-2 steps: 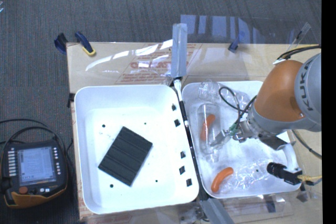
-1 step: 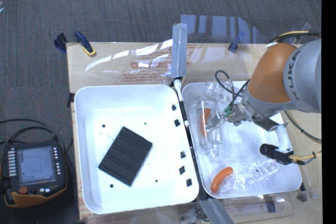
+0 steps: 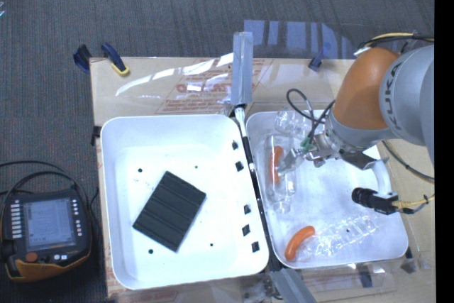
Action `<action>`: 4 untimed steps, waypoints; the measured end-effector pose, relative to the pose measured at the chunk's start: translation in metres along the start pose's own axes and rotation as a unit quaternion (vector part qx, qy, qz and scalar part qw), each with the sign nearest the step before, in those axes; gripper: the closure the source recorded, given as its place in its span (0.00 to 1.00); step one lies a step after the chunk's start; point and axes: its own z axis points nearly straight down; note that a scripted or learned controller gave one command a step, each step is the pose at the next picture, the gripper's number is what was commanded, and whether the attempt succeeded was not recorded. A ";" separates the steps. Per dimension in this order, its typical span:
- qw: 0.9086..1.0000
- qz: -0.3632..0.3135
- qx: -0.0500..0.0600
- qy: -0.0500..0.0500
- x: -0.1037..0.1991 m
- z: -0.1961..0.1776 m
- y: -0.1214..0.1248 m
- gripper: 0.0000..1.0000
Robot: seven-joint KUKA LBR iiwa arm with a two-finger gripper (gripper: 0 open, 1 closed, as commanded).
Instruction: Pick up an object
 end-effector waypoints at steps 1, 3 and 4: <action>0.997 -0.066 0.023 0.016 -0.018 0.019 0.052 0.00; 0.957 -0.288 -0.025 -0.015 0.005 0.013 0.016 0.00; 0.954 -0.300 -0.009 -0.003 -0.011 0.016 0.062 0.00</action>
